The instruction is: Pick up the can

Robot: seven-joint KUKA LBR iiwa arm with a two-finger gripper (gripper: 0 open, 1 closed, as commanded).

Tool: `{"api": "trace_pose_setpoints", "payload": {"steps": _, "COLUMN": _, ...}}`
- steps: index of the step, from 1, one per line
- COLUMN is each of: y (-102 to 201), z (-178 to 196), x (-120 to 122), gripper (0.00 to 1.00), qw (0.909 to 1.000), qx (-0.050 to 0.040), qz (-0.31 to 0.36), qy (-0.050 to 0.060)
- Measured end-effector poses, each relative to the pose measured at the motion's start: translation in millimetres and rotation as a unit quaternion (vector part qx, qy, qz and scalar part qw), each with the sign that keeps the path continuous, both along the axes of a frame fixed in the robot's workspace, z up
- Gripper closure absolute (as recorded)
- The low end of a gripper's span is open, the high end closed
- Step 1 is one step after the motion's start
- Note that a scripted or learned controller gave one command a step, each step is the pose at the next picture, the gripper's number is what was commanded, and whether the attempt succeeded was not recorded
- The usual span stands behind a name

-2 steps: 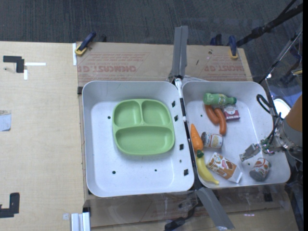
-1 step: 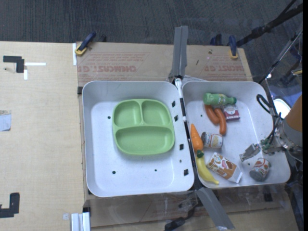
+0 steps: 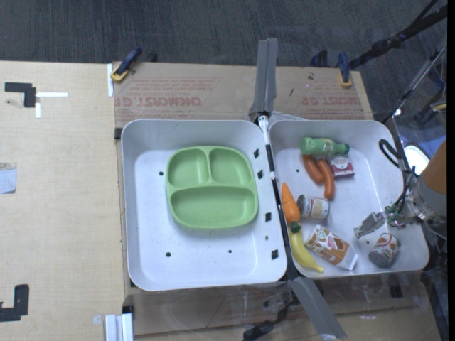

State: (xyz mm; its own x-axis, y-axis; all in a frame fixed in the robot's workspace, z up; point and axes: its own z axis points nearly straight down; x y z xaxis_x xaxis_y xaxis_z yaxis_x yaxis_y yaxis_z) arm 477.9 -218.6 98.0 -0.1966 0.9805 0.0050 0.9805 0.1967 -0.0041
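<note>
Right of centre, the small cylindrical can lies on smooth white bin plastic; metallic gripper at lower right, grip state unclear. Plywood bench.

can: glossy metal | plate: matt green plastic | bins: smooth white plastic

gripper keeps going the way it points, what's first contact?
Likely the can: the gripper sits low at the right bin's right side, pointing down just above it. Depth is unclear; it might touch bin floor beside it.
</note>
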Motion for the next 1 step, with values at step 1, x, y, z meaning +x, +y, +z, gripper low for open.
{"api": "trace_pose_setpoints", "payload": {"steps": 1, "y": 31.5, "z": 107.0, "x": 0.6, "gripper": 0.00, "qw": 0.9957, "qx": -0.0024, "qz": -0.093, "qy": -0.001}}
